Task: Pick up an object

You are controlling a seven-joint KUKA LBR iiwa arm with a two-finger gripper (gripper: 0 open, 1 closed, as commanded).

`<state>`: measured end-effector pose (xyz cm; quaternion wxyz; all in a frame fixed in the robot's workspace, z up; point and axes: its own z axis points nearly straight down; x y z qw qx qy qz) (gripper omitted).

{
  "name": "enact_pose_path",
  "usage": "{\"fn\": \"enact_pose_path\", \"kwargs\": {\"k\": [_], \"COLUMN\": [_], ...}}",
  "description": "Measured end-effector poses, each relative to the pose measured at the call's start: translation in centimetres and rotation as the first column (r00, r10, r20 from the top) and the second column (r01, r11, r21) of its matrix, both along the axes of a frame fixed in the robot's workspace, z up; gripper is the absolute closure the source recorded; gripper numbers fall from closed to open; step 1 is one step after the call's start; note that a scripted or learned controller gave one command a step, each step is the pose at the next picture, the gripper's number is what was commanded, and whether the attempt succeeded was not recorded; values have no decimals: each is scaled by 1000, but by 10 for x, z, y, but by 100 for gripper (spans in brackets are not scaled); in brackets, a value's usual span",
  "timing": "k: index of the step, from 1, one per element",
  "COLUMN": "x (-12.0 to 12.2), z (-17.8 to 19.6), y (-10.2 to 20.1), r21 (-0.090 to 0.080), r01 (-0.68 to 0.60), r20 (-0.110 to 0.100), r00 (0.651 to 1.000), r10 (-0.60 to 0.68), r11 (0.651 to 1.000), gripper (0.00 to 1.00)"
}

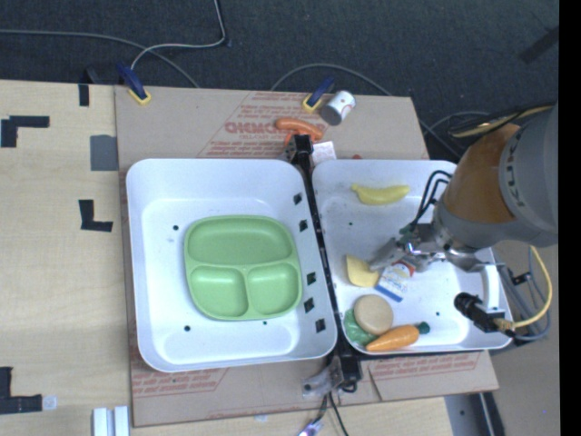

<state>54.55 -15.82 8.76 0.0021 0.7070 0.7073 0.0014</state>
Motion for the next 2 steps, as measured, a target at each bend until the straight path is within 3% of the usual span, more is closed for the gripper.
{"fn": "enact_pose_path", "kwargs": {"k": [1,2], "x": [0,61], "z": [9,97], "y": [-1,72], "r21": [-3,2], "r01": [0,-2], "r20": [2,-4], "r00": [1000,1000], "r10": [0,2], "r11": [1000,1000], "gripper": [100,100]}}
